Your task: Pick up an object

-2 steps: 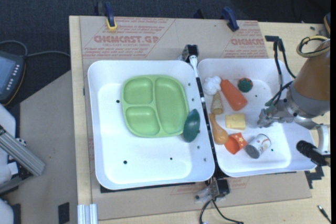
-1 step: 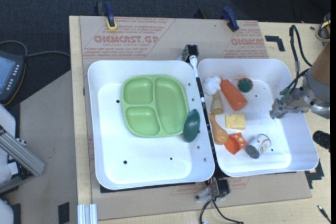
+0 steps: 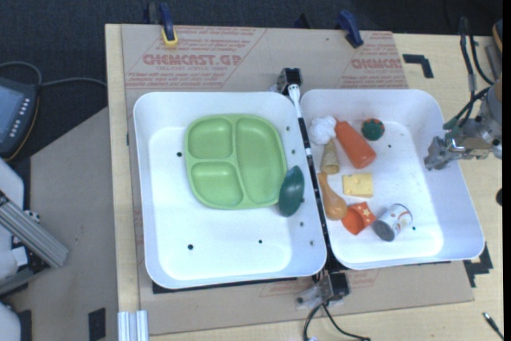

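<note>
Camera view: gripper (image 3: pixel 441 152) sits at the right bin's (image 3: pixel 459 231) outer rim, nothing seen between it; how wide it is set cannot be told. Small can (image 3: pixel 393 220) is judged the easiest pick: light, stiff, smooth and likely to roll, so best taken across its round body. It lies on its side inside the bin, left of and nearer the camera than the gripper, apart from it, just beside a red block (image 3: pixel 358 217).
</note>
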Robot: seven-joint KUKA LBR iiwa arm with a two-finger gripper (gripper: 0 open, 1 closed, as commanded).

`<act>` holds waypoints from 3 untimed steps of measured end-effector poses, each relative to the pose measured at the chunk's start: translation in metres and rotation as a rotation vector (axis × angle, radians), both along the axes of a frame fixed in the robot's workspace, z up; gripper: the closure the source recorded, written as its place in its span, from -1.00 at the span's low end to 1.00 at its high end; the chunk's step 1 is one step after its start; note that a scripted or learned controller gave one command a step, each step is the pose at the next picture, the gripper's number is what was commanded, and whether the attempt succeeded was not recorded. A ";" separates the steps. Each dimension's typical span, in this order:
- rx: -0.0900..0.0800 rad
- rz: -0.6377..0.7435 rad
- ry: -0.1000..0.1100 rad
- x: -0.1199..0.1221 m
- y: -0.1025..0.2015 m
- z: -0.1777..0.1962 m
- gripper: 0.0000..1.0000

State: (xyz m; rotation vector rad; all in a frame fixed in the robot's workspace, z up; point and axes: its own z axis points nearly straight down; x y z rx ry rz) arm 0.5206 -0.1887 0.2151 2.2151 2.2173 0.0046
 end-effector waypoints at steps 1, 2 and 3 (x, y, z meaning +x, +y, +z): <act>0.001 0.000 0.003 0.001 0.000 0.011 1.00; 0.007 0.004 0.009 -0.004 0.055 0.001 1.00; 0.006 0.005 0.007 -0.002 0.104 0.010 1.00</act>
